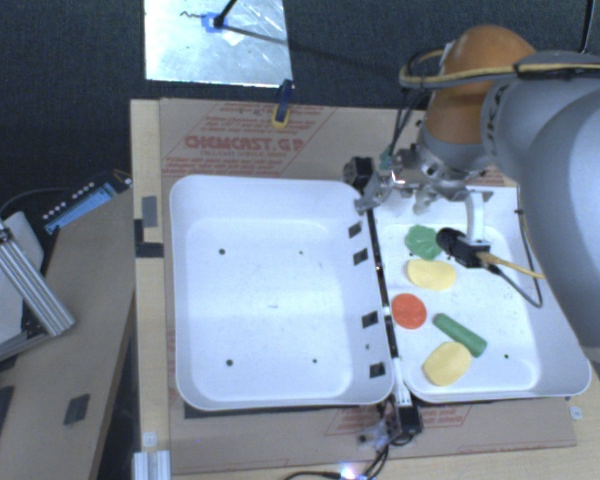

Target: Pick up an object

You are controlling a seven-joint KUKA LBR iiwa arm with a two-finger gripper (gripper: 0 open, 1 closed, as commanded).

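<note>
From the camera view, five things lie in the right bin [515, 353]. A green stick [460, 333] lies just right of and below the red disc [410, 311], its long axis slanting from upper left to lower right. A yellow oval [432, 275] lies crosswise just above the disc, a green lump [420, 239] beyond it, and a yellow lump [447, 363] below the stick. The gripper [395, 193] hangs well above the disc at the bin's far edge; how its jaws stand cannot be told. Printed cardboard [240, 140] covers the counter under both bins.

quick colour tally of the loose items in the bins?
Green: 2, green blob and green cylinder
Yellow: 2, upper yellow piece and lower yellow piece
Red: 1, red disc
Total: 5, all in the right-hand bin
</note>
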